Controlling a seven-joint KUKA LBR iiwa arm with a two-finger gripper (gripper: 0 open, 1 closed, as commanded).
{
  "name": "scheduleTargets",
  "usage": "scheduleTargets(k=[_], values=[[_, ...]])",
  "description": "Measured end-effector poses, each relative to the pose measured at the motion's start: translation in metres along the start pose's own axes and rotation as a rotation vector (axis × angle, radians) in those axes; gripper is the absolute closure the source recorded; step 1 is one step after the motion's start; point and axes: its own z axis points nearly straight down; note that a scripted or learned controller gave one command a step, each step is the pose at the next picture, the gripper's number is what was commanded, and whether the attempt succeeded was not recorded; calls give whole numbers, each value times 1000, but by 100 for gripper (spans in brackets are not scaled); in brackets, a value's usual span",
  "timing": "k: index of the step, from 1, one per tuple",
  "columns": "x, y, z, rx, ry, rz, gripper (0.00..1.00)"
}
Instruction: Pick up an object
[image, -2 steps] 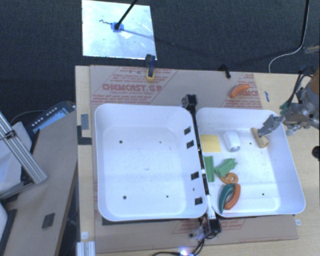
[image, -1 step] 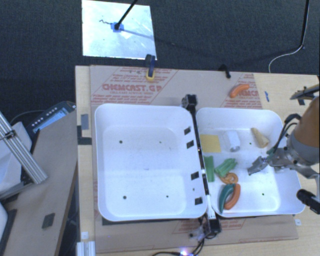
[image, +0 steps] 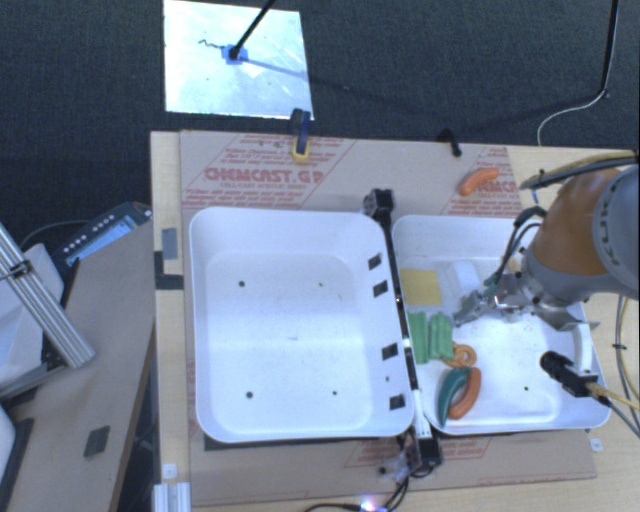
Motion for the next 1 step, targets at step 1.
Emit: scheduleTargets(k=[1], values=[[56, 109, -3, -8, 2, -5, 0]])
